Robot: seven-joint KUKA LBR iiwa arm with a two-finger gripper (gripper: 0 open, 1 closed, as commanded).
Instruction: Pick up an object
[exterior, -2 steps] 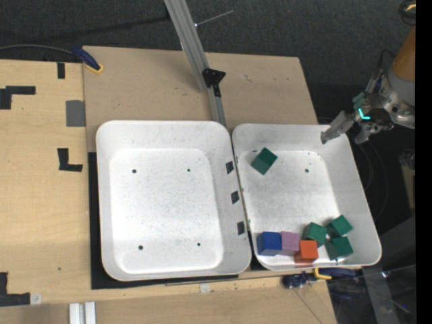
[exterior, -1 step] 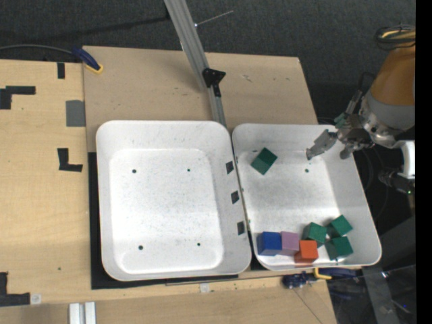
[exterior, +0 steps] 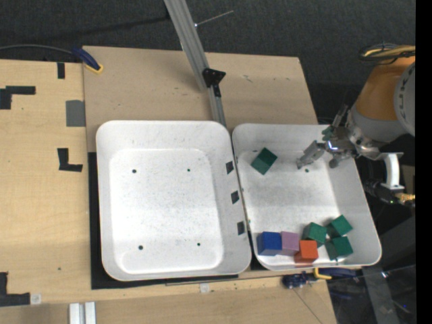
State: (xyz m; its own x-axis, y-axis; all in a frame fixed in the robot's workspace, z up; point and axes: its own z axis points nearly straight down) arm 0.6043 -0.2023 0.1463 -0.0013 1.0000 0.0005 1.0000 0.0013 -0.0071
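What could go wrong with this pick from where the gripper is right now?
The gripper sits apart from the lone green block, so closing here would likely grab nothing. The other blocks are packed together against the right bin's near wall, so the fingers may not fit between them, or may shove neighbours instead of gripping one.

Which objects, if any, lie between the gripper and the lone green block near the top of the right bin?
Nothing visible does. The gripper sits over the right bin, and bare white floor separates it from the green block. The other blocks cluster along the bin's near edge.
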